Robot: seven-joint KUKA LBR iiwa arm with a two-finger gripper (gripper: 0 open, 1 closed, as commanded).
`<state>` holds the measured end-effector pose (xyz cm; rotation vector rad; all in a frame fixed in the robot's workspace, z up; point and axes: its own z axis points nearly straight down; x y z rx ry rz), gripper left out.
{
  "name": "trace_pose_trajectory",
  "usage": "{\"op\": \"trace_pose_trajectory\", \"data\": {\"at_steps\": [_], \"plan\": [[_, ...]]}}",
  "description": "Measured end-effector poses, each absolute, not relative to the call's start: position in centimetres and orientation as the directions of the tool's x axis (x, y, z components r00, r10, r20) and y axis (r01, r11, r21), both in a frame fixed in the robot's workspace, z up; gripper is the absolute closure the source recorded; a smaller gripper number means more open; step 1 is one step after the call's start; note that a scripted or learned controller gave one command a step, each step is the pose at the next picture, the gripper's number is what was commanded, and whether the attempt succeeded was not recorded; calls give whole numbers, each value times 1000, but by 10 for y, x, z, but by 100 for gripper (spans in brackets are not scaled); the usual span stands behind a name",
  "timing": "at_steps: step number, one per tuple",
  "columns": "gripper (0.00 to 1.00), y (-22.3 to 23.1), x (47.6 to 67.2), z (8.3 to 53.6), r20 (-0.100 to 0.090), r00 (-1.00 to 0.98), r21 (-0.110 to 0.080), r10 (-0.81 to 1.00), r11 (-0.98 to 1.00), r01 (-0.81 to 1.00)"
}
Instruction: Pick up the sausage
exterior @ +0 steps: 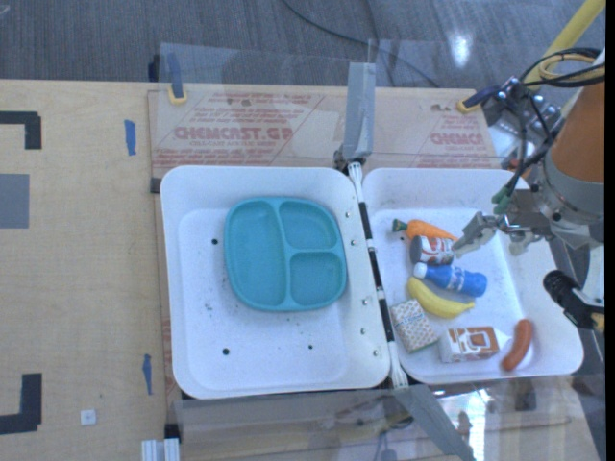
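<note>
End effector point(478, 230), grip state unclear, hovers near the bottle point(455, 279); the sausage point(517, 344), lower right, risks being missed.

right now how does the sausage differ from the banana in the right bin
The sausage is reddish-brown; the banana is yellow. The sausage lies near the right bin's lower right corner, apart from the pile, beside a small carton; the banana sits mid-bin, against a blue bottle. The sausage looks shorter and straighter, the banana more curved. Both are elongated toy foods lying flat.
</note>
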<state>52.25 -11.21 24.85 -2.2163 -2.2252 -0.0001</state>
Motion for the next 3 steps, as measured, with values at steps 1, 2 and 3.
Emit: {"op": "trace_pose_trajectory", "data": {"at_steps": [1, 2, 3], "plan": [[0, -93, 557, 89, -2, -200, 11, 980, 200, 980], [100, -96, 558, 101, -3, -194, 16, 981, 194, 981], [100, -61, 621, 186, -1, -143, 2, 990, 143, 990]]}}
